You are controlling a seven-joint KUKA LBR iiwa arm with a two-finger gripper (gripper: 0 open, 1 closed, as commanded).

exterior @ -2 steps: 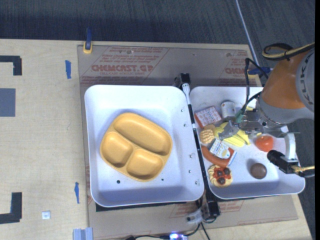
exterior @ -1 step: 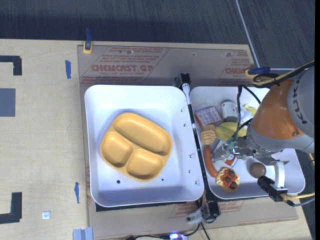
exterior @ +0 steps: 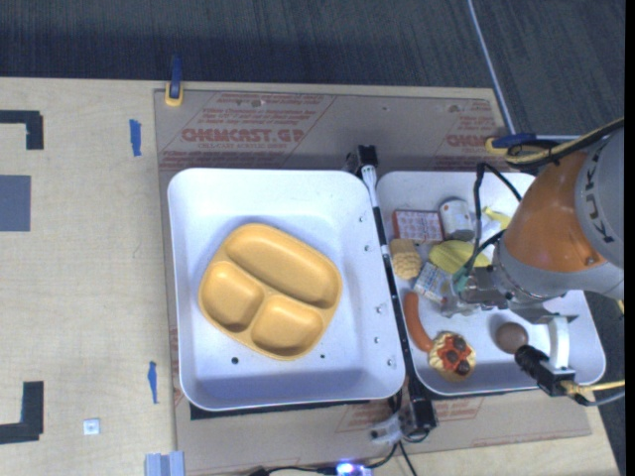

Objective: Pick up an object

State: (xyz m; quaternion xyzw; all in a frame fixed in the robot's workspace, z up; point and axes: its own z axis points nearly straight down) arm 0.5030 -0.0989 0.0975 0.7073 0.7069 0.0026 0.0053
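Nearest the camera, the arm (exterior: 561,231) hangs over the right bin (exterior: 593,360); its gripper (exterior: 466,296) sits low among crowded items beside the yellow object (exterior: 448,257); jaw state cannot be told; a tight cluster could make a grasp slip or catch two things.
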